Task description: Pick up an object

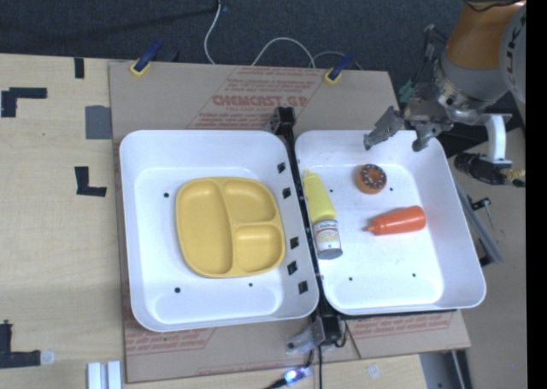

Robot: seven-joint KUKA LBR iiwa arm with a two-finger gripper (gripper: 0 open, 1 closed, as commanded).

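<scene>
Orange carrot-shaped toy lies flat, tapered end pointing left.

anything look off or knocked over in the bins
Only the yellow bottle: it lies on its side along the right bin's left wall rather than standing. The carrot and small round item lie loose nearby. The yellow tray sits flat in the left bin.

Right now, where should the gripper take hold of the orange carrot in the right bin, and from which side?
Grip the carrot across its thick middle, coming straight down from above. It lies flat, lengthwise left to right, apart from the bottle and the round donut, so both long sides are free.
</scene>
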